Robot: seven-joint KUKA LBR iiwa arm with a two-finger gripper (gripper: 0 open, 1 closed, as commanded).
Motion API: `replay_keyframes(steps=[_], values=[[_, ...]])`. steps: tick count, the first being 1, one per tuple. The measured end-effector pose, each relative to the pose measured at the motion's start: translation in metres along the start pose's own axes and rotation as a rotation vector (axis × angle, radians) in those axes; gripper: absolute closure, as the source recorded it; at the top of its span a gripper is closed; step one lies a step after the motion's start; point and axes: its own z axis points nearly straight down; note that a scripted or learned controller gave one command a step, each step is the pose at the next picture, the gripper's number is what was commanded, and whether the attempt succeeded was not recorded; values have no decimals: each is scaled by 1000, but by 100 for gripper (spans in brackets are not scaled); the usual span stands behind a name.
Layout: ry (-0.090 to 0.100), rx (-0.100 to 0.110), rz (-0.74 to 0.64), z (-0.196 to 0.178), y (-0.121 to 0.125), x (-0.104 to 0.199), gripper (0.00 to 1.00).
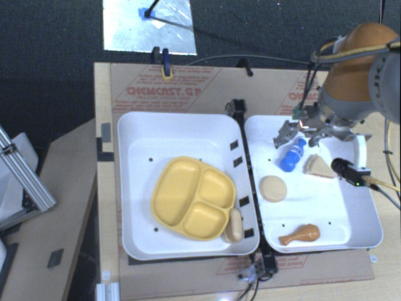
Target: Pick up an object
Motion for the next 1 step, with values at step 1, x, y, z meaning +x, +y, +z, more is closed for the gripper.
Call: replay_keyframes(steps=[1], values=[[0, 0, 0, 62, 1, 2, 0]])
